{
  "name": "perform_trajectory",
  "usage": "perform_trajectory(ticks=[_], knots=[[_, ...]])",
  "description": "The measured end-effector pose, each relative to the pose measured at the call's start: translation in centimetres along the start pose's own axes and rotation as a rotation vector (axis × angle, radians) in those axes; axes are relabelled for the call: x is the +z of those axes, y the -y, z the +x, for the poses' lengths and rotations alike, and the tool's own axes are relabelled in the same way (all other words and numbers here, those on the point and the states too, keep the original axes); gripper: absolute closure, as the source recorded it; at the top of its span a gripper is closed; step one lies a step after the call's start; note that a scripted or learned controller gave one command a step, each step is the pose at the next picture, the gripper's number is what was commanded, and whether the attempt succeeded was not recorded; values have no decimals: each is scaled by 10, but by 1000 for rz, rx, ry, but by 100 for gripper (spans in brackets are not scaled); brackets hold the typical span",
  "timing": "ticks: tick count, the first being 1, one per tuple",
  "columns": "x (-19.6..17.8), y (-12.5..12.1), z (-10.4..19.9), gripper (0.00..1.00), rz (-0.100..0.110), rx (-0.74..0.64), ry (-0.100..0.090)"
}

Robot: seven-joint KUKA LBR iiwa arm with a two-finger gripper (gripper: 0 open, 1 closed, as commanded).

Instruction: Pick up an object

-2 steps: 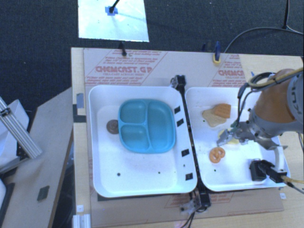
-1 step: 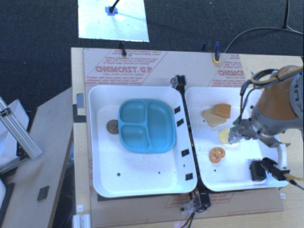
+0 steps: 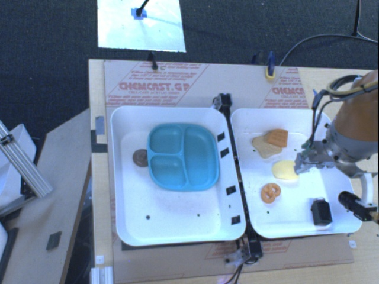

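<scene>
In the right bin (image 3: 337, 226) lie a pale yellow oval piece (image 3: 285, 170), an orange pretzel-shaped piece (image 3: 270, 192), an orange-tan wedge (image 3: 276, 138) resting on a beige flat piece (image 3: 264, 147), and a small black block (image 3: 321, 212). My gripper (image 3: 305, 161) reaches in from the right and sits low just right of the yellow piece, its tip right beside it. Nothing shows between its fingers.
The left bin (image 3: 133, 218) holds a blue divided plate (image 3: 182, 157) and a small brown disc (image 3: 140, 157) at the plate's left edge. A black divider strip (image 3: 232, 158) runs between the bins. The arm's grey and orange body (image 3: 355, 129) hangs over the right bin's right side.
</scene>
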State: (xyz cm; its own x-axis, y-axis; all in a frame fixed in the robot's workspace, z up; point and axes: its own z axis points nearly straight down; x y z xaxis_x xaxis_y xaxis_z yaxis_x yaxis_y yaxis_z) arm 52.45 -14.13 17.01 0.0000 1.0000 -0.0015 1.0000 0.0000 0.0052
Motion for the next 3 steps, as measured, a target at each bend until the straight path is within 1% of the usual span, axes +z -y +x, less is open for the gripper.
perform_trajectory(ticks=[1, 2, 3], knots=[[-63, 1, 4, 100, -3, -5, 0], [-74, 0, 4, 100, 1, -5, 0], [-64, -5, 53, 100, 3, -10, -3]])
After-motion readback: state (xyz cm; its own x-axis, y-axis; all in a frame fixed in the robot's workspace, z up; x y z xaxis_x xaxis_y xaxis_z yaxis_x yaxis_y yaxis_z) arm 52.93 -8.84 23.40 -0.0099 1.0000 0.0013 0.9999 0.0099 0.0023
